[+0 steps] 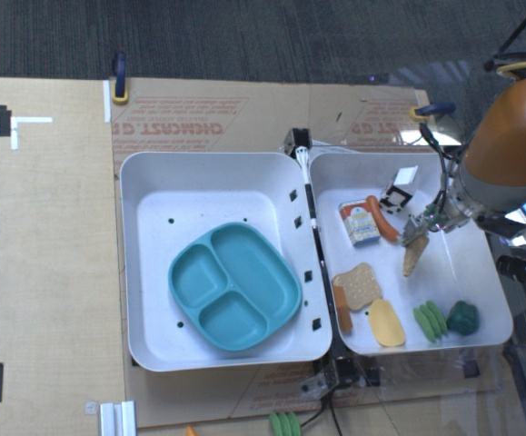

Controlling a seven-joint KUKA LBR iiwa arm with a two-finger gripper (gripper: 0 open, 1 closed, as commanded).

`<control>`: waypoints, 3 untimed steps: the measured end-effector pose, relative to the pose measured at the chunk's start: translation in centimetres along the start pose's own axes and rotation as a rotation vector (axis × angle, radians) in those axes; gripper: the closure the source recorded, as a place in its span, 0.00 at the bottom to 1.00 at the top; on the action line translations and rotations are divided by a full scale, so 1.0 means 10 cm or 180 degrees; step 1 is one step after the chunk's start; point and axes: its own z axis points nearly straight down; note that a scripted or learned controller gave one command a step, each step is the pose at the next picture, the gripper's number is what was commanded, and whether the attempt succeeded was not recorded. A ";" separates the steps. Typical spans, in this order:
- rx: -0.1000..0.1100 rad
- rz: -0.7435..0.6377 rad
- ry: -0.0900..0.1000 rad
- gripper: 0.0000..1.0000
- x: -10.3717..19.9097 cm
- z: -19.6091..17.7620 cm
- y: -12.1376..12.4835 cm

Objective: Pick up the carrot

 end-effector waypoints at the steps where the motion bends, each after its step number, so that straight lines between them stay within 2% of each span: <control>1: 0.0000 0.0002 -0.0001 0.00 0.00 0.00 0.00; 2: -0.0012 -0.0410 -0.0009 0.00 0.55 0.43 -0.17; 3: 0.0005 -0.0635 0.0008 0.00 0.52 0.45 -0.71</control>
